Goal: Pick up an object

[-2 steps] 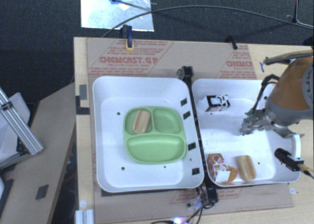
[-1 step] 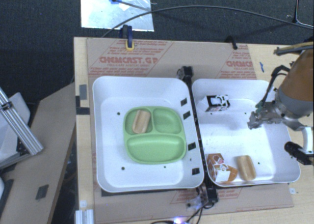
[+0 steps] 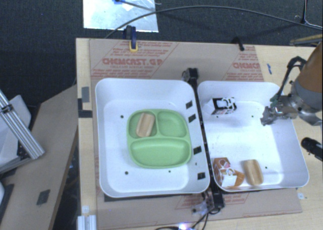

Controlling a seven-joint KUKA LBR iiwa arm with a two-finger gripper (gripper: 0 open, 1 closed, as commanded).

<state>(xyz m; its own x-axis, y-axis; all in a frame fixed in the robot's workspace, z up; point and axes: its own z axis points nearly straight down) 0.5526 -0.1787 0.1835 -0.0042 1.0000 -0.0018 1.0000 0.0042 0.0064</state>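
Camera view: I look down at a slant on both bins, the arm reaching in from my right.
Near edge of bench: I see a bundle of wires and a clip (image 3: pixel 212 203) just below the seam where the two bins meet.
Right bin, near corner: I make out a wrapped snack (image 3: pixel 228 172) in orange and white, and a tan bread roll (image 3: pixel 253 171) just beside it on its right, both lying on the floor of the right bin (image 3: pixel 282 148) close to the near wall.
Left bin: I see a green divided plate (image 3: pixel 160 153) on the floor of the left bin (image 3: pixel 113 138); a second tan roll (image 3: pixel 145 124) lies in the plate's far left compartment.
Seam: I count several small black tabs (image 3: pixel 192 118) along the wall between the bins.
Right bin, far part: I see a small black and white object (image 3: pixel 223 105) near the far left corner, well apart from the snack and roll.
Gripper: I see the gripper (image 3: pixel 268 118) over the right side of the right bin, well apart from all three objects there; I cannot tell how its jaws stand, and nothing shows between them.
Arm: I see the grey arm (image 3: pixel 309 93) with its orange band at my right edge.
Far side: I see a blue and yellow clamp (image 3: pixel 132 38) on the board's far edge, and a shiny sheet (image 3: pixel 118 2) on the dark floor beyond.
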